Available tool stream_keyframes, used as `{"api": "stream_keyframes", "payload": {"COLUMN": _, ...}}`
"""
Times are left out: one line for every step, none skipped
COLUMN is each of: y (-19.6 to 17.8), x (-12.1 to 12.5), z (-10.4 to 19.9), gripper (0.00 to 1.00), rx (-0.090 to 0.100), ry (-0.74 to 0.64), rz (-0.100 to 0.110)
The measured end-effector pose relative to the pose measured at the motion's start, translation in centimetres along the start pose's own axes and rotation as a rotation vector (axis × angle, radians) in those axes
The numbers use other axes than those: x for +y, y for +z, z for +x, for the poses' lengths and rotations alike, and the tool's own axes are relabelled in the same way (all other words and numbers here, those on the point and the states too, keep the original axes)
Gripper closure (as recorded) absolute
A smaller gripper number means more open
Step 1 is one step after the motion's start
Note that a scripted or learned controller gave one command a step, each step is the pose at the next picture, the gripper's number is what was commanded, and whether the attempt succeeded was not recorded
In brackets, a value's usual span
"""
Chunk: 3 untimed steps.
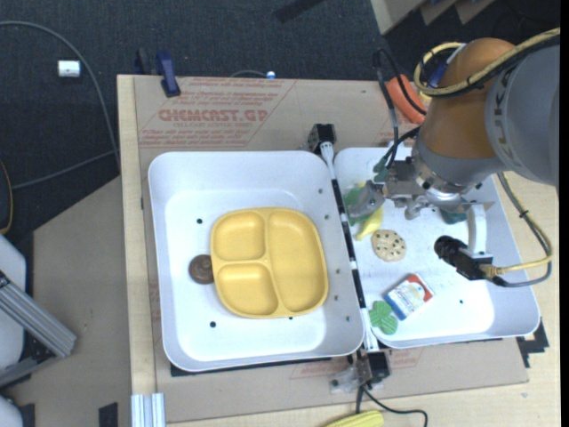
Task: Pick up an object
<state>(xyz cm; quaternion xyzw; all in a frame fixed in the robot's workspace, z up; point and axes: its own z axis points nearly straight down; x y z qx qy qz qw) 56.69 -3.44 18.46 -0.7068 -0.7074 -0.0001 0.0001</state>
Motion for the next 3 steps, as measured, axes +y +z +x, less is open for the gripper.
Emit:
{"api": "stream_keyframes", "payload": {"y": 10.0, "x": 4.2, "z": -5.9, "gripper": 0.00, "rx": -0.001, "ry": 0.002, "rz": -0.001}}
{"api": "stream_keyframes", "payload": {"y": 9.9, "x": 10.0, "z": -8.5, "gripper": 0.00, "rx": -0.001, "ry": 0.000, "rz": -0.001}}
{"api": "stream_keyframes", "payload": {"y": 8.9, "x": 10.1, "z": -8.5, "gripper": 1.00, "rx": -0.003, "ry": -0.001, "rz": -0.004}}
